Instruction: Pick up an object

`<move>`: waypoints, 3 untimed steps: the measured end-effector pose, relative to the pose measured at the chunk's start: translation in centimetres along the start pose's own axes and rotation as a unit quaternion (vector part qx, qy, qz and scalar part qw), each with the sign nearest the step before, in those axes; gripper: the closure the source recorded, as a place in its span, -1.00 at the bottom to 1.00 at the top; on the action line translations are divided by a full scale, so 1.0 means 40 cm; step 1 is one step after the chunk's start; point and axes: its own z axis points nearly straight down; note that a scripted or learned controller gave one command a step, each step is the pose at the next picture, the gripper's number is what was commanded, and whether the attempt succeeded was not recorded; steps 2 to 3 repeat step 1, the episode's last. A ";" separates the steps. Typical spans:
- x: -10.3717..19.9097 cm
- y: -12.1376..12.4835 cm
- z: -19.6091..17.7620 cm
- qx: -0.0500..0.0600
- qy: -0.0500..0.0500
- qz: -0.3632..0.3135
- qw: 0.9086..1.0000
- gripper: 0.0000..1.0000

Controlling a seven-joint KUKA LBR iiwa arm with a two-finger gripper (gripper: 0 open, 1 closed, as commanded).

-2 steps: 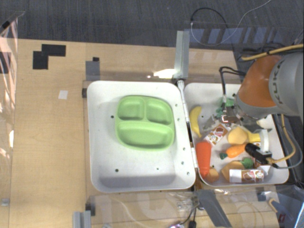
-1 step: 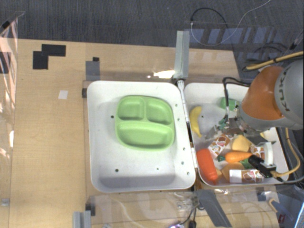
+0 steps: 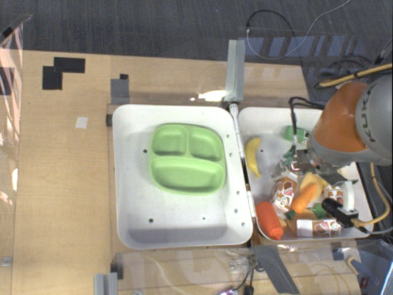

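green divided plate (image 3: 187, 158) lies in the left bin (image 3: 132, 226). the gripper (image 3: 302, 158) reaches into the right bin (image 3: 270, 118) over a heap of objects: banana (image 3: 252, 155) at the left, red cylinder (image 3: 269, 219) near, orange carrot (image 3: 306, 196) and snack packets (image 3: 284, 194) between; how its jaws stand, i cannot tell.

Left bin (image 3: 132, 226): open floor around green divided plate (image 3: 187, 157), easy access near edge. Right bin (image 3: 265, 118): near half crowded, red item (image 3: 269, 219), carrot (image 3: 305, 196), packets (image 3: 319, 227) packed close; arm (image 3: 350, 125) overhangs right side. Banana (image 3: 253, 155) beside divider, free room around it.
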 end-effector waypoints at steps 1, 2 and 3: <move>0.138 0.152 -0.208 0.009 -0.001 0.104 0.995 1.00; 0.138 0.152 -0.208 0.009 -0.001 0.104 0.995 1.00; 0.138 0.152 -0.208 0.009 -0.001 0.104 0.995 1.00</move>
